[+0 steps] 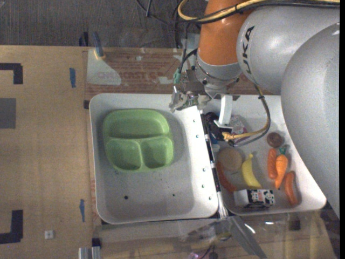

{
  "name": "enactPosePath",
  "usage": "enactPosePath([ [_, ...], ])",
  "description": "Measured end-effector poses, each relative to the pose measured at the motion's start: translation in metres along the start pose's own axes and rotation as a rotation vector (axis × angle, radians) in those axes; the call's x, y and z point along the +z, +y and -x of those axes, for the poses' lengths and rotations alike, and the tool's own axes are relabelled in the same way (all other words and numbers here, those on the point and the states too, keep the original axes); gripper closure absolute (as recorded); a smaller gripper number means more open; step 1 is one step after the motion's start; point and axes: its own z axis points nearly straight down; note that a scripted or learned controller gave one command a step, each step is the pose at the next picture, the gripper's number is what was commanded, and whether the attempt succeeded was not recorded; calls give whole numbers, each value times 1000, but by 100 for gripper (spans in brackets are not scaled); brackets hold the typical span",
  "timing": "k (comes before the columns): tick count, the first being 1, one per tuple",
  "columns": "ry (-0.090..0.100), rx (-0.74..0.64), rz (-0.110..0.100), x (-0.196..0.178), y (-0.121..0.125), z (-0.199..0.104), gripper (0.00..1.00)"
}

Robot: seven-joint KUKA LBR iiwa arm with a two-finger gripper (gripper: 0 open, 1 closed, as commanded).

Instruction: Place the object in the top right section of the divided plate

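1. Your gripper (185,99) hovers over the left bin's (108,198) top right corner; can't tell its state.
2. Plate (138,139) sits in left bin.
3. Banana (248,170), carrots (277,165) etc. lie in right bin (312,198).

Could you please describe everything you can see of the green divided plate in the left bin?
The green divided plate is a rounded, rectangular dish that looks like matte plastic. Raised ridges split it into three sections: one long section along its upper side in the camera view and two smaller ones below it. All three look bare. It lies flat on the floor of the shallow white left bin, in the bin's upper half, apart from the walls. The gripper is above its upper right corner, not touching it.
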Motion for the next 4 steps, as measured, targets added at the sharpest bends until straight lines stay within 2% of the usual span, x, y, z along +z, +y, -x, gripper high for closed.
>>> enactPosePath([
  [1,0,-82,-3,48,-44,-60,100],
  [2,0,-177,1,30,-26,-64,100],
  [3,1,-260,-4,45,-62,-124,100],
  [4,0,9,-7,39,-126,-55,100],
])
